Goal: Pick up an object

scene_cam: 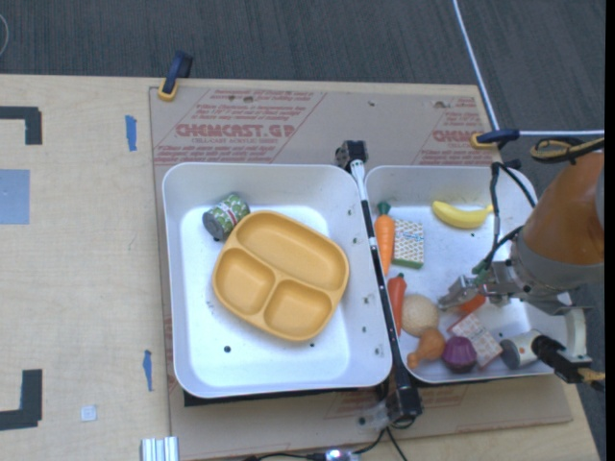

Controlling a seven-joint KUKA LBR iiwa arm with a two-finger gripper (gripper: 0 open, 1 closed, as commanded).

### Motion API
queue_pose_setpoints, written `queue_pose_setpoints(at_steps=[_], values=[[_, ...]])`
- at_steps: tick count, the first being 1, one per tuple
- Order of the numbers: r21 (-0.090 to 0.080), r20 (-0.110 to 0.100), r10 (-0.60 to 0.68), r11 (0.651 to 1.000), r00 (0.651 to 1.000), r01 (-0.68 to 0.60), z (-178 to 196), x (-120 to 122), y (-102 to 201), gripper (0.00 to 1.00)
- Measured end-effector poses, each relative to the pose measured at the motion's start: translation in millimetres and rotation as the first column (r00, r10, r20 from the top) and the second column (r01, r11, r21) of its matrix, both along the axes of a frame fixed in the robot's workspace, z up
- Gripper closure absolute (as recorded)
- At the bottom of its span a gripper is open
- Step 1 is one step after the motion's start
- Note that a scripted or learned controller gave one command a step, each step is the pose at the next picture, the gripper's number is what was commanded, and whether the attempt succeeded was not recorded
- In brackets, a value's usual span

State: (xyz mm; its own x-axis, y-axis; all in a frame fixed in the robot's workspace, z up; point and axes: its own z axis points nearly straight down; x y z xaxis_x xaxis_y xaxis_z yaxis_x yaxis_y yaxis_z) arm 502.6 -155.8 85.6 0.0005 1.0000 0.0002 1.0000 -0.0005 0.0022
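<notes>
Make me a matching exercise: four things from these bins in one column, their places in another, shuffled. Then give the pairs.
1. yellow divided plate
2. banana
3. green can
4. purple onion

A. far side of the right bin
B. near edge of the right bin
C. middle of the left bin
D. left bin, touching the plate's far-left rim

Pairs: 1-C, 2-A, 3-D, 4-B

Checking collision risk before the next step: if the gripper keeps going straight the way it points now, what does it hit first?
The gripper points toward the picture's left, low in the right bin. First in that line looks like the beige round potato, with the red chili just beyond. Depth is unclear from above, so it might pass over them.
</notes>
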Motion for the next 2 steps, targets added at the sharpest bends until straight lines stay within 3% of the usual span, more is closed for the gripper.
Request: queue_pose_setpoints(at_steps=[1, 2], values=[[-0.003, 0.005, 0.0, 1.0, 1.0, 0.0, 11, 1, -1, 1.0], [0.0, 0.0, 0.002, 1.0, 1.0, -0.002, 99, -22, 65, 1.0]])
